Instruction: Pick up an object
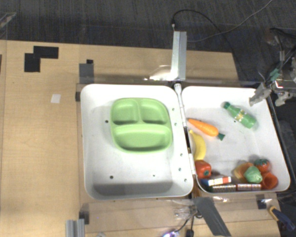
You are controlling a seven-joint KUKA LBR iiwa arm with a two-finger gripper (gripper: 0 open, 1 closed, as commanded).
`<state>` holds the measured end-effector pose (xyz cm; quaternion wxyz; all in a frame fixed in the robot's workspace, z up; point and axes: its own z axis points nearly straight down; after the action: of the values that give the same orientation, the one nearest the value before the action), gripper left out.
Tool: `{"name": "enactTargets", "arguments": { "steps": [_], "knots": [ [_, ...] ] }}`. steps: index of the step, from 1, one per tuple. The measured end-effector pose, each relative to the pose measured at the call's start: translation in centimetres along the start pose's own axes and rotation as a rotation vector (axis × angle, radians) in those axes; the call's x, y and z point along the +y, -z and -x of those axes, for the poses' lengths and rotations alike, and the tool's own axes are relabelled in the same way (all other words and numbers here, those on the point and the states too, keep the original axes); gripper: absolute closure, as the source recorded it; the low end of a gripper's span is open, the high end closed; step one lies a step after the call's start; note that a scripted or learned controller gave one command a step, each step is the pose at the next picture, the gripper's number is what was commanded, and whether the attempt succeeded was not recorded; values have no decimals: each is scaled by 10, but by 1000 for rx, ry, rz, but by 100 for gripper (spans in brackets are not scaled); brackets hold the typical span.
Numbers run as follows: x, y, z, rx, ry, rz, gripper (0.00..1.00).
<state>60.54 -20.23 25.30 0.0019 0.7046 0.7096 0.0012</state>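
Observation:
My gripper (pixel 266 99) hangs over the far right corner of the right bin (pixel 274 132), open with nothing between its fingers. A green toy bottle (pixel 240 115) lies just left of and below it. A carrot (pixel 203 127) and a banana (pixel 199 145) lie near the bin's left wall, with a red tomato (pixel 203 169) below them. Several small toys crowd the near right corner, among them a green pepper (pixel 253 174) and an orange cup (pixel 270 181).
The left bin (pixel 96 147) holds a green divided plate (pixel 140 123). A metal post (pixel 179 53) stands behind the divider between the two bins. Flat red and white sticks (pixel 222 182) lie along the right bin's near wall.

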Motion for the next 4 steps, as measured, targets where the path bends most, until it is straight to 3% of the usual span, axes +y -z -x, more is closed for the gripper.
{"name": "enactTargets", "arguments": {
  "steps": [1, 2, 3, 4],
  "knots": [
    [-18, -80, -71, 1, -16, -2, 0],
    [-3, -142, -99, 1, -84, 24, 0],
    [9, -163, -57, 0, -308, 1, 0],
    [-36, -163, -108, 2, -49, 7, 0]
  ]
}}
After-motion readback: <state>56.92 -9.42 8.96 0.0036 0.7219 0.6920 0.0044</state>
